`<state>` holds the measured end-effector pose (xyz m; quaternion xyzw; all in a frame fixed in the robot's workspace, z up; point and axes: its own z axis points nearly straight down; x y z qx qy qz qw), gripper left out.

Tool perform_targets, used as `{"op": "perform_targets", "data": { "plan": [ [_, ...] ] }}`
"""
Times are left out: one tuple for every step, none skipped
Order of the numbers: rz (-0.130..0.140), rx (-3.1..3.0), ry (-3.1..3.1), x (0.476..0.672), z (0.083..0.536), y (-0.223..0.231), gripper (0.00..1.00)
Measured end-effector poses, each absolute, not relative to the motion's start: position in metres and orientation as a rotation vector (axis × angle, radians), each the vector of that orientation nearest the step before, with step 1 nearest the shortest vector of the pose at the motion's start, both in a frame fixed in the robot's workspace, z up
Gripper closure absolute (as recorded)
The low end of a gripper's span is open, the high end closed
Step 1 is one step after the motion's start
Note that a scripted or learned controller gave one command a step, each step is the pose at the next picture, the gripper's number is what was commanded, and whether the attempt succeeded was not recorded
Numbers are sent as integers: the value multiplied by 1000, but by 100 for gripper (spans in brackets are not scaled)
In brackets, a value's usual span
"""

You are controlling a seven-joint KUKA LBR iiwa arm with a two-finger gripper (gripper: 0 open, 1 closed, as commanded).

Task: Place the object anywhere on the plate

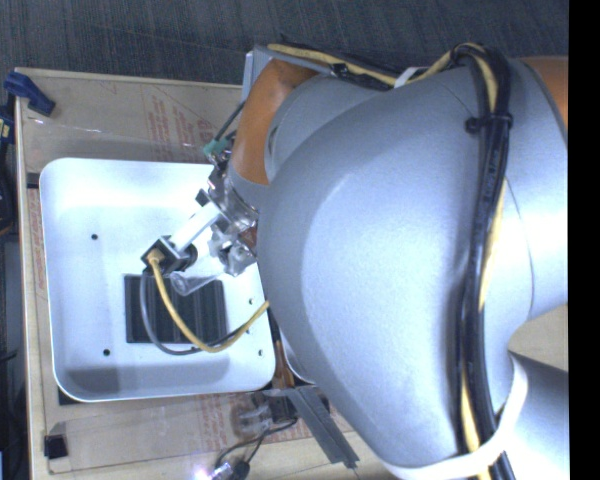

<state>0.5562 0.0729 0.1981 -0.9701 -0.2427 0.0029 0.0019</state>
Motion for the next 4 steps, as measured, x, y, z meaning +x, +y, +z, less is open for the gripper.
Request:
{"op": "perform_targets", "data": {
  "plan": [
    [10,-3043,-764,556,198,74,0],
    [18,-3037,-776,555,206,76,100],
    [5,-3099,-509,590,190,39,100],
    [10,-3108,-429,478,191,68,100]
  ]
}}
